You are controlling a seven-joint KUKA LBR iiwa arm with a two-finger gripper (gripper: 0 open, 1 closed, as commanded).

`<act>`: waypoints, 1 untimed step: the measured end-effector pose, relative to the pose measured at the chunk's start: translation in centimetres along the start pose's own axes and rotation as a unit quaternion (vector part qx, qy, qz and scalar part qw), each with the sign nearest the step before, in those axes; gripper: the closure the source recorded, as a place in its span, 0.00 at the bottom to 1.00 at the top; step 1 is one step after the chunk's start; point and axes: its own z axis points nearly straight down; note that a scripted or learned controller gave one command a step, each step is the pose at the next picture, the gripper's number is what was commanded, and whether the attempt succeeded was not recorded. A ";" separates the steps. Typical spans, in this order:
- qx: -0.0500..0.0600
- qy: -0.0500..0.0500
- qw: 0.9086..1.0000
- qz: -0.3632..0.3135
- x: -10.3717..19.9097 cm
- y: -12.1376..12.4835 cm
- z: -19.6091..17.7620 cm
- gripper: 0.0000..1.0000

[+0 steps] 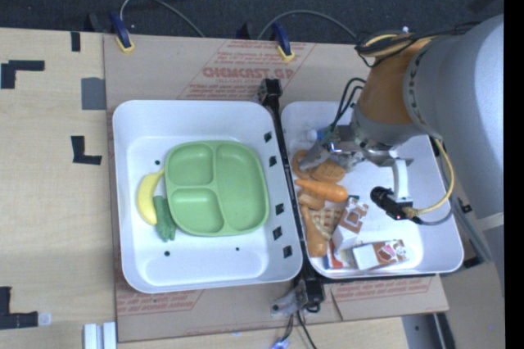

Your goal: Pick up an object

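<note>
Big grey arm [458, 85] w/ orange band hides part of the right white bin [438, 253]. Its gripper [332, 149] dips into a heap of toy food: orange carrot [321, 190], bread bits, small box. Can't tell if fingers are spread. 2 bins on cardboard. Left white bin [131, 249]: 1 green tray [217, 186], 1 yellow banana [146, 197].

Two white bins [131, 175] are counted, with one green divided plate [217, 188], one banana [147, 198], one green pepper [165, 220], one carrot [323, 190], one small carton [378, 254].
</note>
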 end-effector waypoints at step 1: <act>-0.001 0.002 1.000 -0.001 0.2 0.2 -1.1 1.00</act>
